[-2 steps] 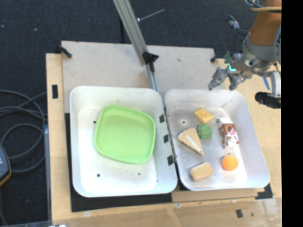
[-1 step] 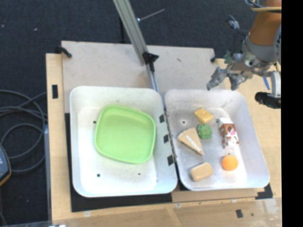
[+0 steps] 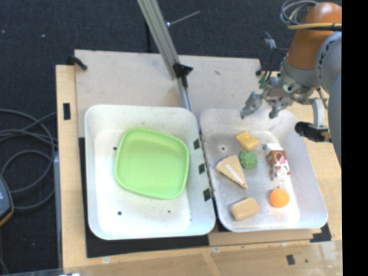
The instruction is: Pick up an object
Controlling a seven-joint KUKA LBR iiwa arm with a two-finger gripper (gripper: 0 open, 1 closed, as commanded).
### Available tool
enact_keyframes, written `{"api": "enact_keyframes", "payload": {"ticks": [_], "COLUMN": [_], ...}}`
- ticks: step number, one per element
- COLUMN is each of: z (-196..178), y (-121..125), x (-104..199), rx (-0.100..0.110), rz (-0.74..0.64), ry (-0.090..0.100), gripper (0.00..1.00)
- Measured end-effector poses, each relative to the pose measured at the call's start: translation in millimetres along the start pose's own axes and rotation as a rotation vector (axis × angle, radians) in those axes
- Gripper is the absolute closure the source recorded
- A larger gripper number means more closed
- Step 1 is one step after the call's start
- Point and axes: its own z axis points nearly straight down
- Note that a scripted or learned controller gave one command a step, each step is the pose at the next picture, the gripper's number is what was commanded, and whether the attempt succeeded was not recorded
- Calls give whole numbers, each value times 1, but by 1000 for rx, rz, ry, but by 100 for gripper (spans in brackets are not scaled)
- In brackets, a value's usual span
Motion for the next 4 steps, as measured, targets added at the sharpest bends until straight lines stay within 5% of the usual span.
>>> {"api": "enact_keyframes", "payload": {"ticks": [2,3,4], "z": [96,82,25], "y": [-7,-5,-10], "x": [-6,-7,0], "rx": [0,-5,-8], "rz": [0,0,0], "ry": [0,-2,-1], "gripper": [0,100,100]}}
